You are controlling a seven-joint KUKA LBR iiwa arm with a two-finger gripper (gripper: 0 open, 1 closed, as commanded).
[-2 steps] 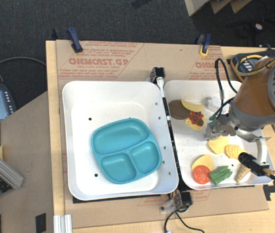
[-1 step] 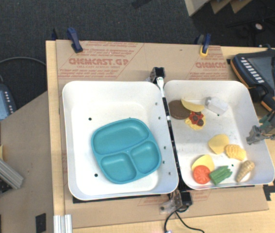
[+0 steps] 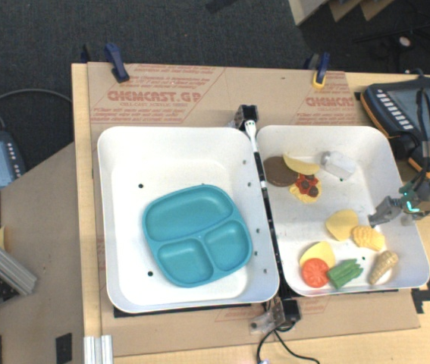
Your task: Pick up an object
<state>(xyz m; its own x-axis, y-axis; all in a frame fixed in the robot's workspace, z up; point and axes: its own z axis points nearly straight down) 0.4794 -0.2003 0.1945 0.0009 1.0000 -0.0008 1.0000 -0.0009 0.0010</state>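
The right white bin (image 3: 374,146) holds several toy foods. A brown disc (image 3: 277,172) lies by a yellow slice (image 3: 300,162), with a red-and-yellow piece (image 3: 306,189) and a pale clear block (image 3: 339,164) nearby. Lower down lie a yellow wedge (image 3: 342,224), a ribbed orange-yellow piece (image 3: 369,239), a tan ridged piece (image 3: 383,267), a green vegetable (image 3: 345,272), a red tomato (image 3: 315,273) and a yellow chunk (image 3: 318,252). My gripper (image 3: 385,211) reaches in over the bin's right rim, just above and right of the ribbed orange-yellow piece, with nothing visibly held.
The left white bin (image 3: 123,158) carries a teal divided plate (image 3: 197,233). A black clip (image 3: 247,116) sits where the bins meet. A tablet-like controller (image 3: 400,105) and cables lie at the bench's right edge. Blue clamps (image 3: 116,61) hold the board's far edge.
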